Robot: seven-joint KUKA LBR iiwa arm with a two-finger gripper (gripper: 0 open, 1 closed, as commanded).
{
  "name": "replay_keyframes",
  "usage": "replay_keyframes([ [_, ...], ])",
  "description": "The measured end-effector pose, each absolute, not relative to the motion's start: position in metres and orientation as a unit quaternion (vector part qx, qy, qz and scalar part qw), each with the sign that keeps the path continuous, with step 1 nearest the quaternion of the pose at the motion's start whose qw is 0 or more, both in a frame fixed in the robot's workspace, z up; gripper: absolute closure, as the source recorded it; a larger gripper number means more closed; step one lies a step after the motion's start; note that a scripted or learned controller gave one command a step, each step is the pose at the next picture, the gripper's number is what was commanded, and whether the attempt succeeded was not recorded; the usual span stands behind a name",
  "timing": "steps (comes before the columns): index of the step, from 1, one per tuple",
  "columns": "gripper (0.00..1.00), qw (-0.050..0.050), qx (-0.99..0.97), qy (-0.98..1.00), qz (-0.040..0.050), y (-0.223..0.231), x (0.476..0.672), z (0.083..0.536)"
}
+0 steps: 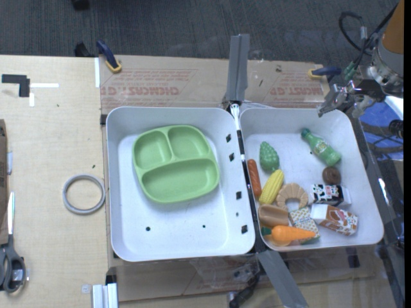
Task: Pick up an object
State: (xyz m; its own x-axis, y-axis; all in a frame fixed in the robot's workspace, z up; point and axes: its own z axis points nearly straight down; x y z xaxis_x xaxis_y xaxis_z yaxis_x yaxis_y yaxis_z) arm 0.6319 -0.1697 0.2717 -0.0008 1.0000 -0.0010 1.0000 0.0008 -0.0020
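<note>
The tool (335,99) hangs at the right bin's (367,172) two o'clock corner; whether it's clenched I can't tell. The green bottle (320,147) lies just below, looking light, stiff and slippery; best gripped across its belly.

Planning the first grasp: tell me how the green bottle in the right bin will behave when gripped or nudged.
The green bottle lies on its side on bare bin floor, so a nudge would probably roll it. Its rounded, glossy-looking body may slip between fingers unless gripped across its width. It looks like a small toy, so likely light and stiff. The gripper hovers over the right bin's far rim.
</note>
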Motion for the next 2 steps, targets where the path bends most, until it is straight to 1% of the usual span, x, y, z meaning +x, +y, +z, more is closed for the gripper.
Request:
replay_keyframes([
  [1,0.0,0.0,-0.757,-0.654,0.0013,-0.197,0.651,0.11],
  [2,0.0,0.001,-0.758,-0.652,-0.0002,-0.203,0.644,0.093],
])
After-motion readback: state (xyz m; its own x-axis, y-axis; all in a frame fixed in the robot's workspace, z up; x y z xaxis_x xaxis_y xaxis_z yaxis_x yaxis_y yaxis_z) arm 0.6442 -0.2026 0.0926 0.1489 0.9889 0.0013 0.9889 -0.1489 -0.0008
